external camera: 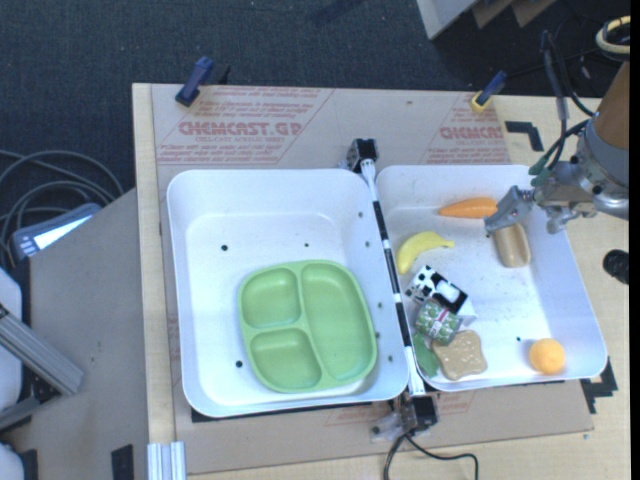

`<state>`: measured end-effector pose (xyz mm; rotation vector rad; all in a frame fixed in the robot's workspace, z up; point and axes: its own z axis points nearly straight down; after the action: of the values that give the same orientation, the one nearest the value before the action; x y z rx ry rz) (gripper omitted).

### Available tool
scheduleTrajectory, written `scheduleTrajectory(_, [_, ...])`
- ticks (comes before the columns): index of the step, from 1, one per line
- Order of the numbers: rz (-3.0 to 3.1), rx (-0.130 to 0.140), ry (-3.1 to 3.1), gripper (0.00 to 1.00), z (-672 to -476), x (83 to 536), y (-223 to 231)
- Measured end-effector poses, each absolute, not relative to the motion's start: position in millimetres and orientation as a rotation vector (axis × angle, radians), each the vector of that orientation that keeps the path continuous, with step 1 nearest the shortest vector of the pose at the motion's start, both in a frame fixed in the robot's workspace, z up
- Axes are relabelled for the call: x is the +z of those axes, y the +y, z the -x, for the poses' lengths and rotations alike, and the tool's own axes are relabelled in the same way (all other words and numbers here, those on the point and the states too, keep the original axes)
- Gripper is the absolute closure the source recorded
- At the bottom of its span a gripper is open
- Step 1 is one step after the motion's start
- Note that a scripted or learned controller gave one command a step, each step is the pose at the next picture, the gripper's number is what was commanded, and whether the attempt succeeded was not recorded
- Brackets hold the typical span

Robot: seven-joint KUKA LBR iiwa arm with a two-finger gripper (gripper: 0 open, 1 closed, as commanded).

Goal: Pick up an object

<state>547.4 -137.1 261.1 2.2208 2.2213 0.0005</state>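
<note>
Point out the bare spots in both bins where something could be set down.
Left bin: bare floor behind and left of the green divided plate. Right bin: open between the banana, the brown object and the orange ball. Crowded by the divider, around the toast.

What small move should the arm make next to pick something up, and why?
Probably lower the end effector straight down onto the tan piece. It hangs right above that piece in the right bin, nearer than the carrot or banana, and the piece lies apart from the others, so a grasp there looks clean. Whether the end effector already touches it is unclear.
</note>
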Motion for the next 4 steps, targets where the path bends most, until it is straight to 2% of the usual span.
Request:
scheduleTrajectory(1, [-2.221, 0.001, 2.219, 0.00, -586.5, 94.4, -182.0])
scheduleTrajectory(2, [-2.221, 0.000, 2.223, 0.00, -657.5, 84.9, -168.2])
scheduleTrajectory(3, [-2.242, -0.006, 2.245, 0.00, -663.2, 80.7, -191.9])
scheduleTrajectory(4, [-2.222, 0.006, 2.228, 0.00, -625.0, 85.2, -215.9])
